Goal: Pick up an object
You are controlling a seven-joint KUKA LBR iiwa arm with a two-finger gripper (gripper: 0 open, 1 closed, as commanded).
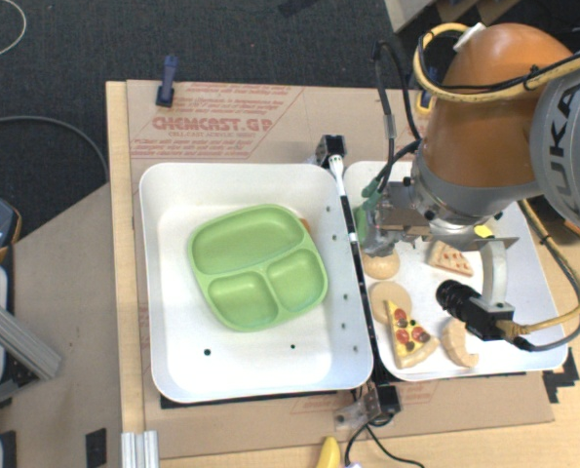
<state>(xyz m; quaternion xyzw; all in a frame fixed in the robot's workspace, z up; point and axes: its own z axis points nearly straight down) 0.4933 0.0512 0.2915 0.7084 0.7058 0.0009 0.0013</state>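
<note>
The right bin [548,354] holds several toy foods. A pizza slice with red dots [409,331] lies near its front left, a tan oval piece [389,293] just behind it, and a tan round piece [380,264] by the bin's left wall. A smaller pizza slice [452,259] and a tan chunk [457,343] lie further right. My gripper [378,240] hangs low at the left side of this bin, right above the tan round piece, under the grey and orange arm [484,105]. The arm's body hides much of the bin's back half.
The left bin [173,339] holds a green three-compartment plate [258,266]. A black bar [346,232] runs along the wall between the bins. A black cylinder on a yellow cable [470,310] lies over the right bin's middle. Cardboard lies under both bins.
</note>
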